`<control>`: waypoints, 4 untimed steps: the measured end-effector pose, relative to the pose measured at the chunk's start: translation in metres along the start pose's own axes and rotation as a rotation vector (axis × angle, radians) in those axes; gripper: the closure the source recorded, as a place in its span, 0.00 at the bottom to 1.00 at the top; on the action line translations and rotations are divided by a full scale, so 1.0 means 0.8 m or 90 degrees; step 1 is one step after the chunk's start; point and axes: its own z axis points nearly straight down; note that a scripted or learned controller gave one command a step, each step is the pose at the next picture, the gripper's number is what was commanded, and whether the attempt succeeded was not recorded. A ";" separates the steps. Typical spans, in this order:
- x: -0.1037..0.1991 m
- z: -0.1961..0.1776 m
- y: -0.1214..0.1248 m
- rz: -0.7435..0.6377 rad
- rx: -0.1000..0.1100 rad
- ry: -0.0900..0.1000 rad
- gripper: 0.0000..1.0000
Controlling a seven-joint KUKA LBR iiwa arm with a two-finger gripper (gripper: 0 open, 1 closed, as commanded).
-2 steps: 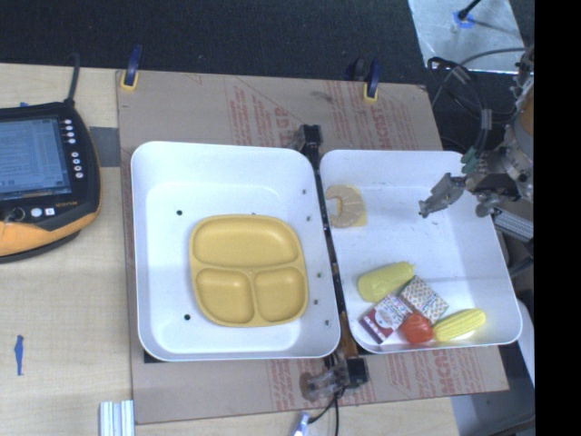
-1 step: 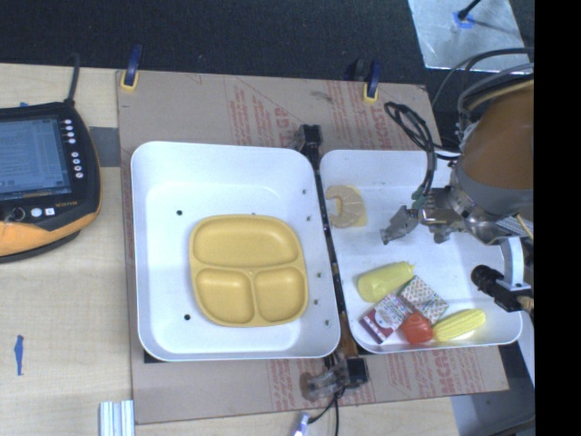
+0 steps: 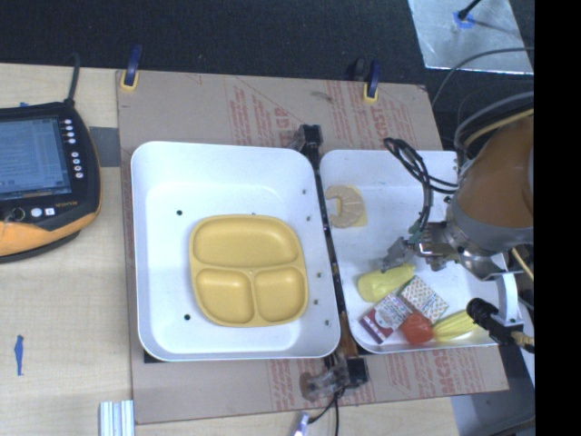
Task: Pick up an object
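The right bin [image 3: 399, 175] holds several small items. A tan round piece [image 3: 346, 205] lies near its left wall. A yellow-green object [image 3: 383, 282] lies in the middle, with a checkered packet [image 3: 424, 298], a red-and-white packet [image 3: 388, 315], a red ball [image 3: 418, 329] and a yellow banana-like piece [image 3: 459, 326] toward the front. My gripper [image 3: 401, 254] is low in this bin, just above the far end of the yellow-green object. The arm's body hides the bin's right side.
The left bin [image 3: 154, 243] carries a yellow divided plate [image 3: 247, 269]. A tablet in an orange case [image 3: 41, 175] rests on the bench at far left. Black cables [image 3: 408, 163] loop over the right bin's back edge. Clamps [image 3: 370, 78] hold the cardboard base.
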 end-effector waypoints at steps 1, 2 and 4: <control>0.006 0.052 0.006 -0.001 -0.002 0.000 0.00; -0.034 -0.132 0.017 0.001 -0.010 -0.003 0.00; 0.026 0.031 0.039 -0.001 -0.003 0.000 0.00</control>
